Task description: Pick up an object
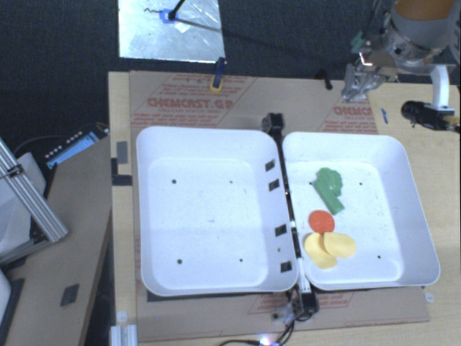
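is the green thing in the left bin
No, the green object lies in the right bin, above the orange piece and the yellow pieces.

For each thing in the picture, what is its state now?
gripper: raised beyond the far edge of the right bin, holding nothing visible.
green object: lying in the right bin.
orange disc: lying flat, touching the yellow pieces.
yellow pieces: lying overlapped.
left bin: upright.

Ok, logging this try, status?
Gripper up beyond right bin. Green piece, orange disc, yellow pieces untouched. Nothing blocking.
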Robot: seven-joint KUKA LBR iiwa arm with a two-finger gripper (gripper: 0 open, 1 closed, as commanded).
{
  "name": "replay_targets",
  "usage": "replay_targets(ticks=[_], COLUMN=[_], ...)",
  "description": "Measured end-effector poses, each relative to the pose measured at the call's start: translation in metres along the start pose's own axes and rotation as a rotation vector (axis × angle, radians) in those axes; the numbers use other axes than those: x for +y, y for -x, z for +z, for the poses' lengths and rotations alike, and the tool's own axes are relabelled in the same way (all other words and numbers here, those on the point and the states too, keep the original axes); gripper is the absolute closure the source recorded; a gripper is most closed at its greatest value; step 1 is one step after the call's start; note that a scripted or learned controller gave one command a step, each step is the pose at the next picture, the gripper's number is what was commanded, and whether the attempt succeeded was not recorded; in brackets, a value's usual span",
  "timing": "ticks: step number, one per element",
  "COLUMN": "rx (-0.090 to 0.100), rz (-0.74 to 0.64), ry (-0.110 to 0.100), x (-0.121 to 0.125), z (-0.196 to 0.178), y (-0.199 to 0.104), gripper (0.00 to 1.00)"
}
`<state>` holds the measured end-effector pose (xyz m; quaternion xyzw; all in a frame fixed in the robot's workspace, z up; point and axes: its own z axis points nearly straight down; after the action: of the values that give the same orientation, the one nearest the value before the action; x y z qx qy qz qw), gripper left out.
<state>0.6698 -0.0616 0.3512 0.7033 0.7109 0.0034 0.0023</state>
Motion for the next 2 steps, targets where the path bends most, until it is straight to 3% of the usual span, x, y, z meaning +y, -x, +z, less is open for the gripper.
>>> replay_targets(ticks=[2], rx=[-0.001], rz=[0.003], ry=[-0.004], x=[0.000], z=[-0.048], y=[-0.087], gripper=[1.00])
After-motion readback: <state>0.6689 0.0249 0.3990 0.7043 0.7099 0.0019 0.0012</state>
